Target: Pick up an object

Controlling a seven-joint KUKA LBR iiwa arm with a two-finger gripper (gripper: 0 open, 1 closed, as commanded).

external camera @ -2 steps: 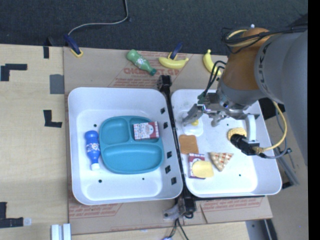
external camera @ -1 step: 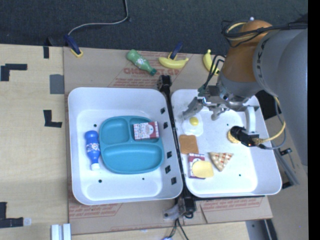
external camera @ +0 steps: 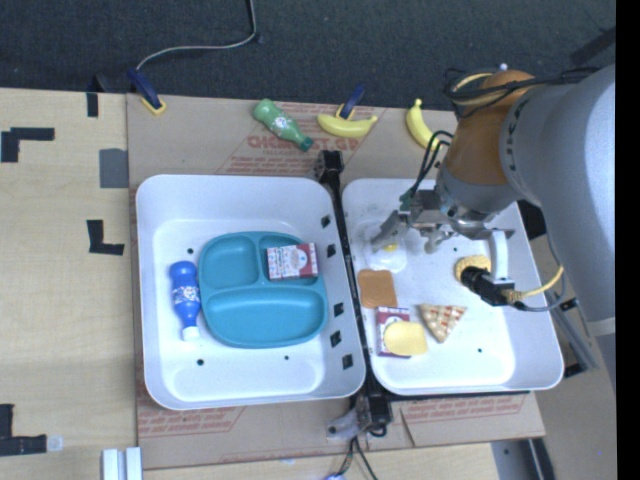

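My gripper (external camera: 408,236) hangs over the upper left part of the right bin (external camera: 530,363), open, with nothing between its fingers. Just below it lies a pale fried-egg piece (external camera: 389,259). Further toward the front are a brown toast square (external camera: 378,288), a pizza slice (external camera: 441,319) and a yellow cheese piece (external camera: 406,340) on a red card. A yellow ring-shaped item (external camera: 471,267) sits to the gripper's right, partly hidden by the arm's cable.
The left bin (external camera: 160,208) holds a blue divided tray (external camera: 262,303) with a red-and-white carton (external camera: 291,262) on it, and a blue bottle (external camera: 184,298) beside it. Behind the bins lie a green bottle (external camera: 282,125) and two bananas (external camera: 346,123) (external camera: 419,124).
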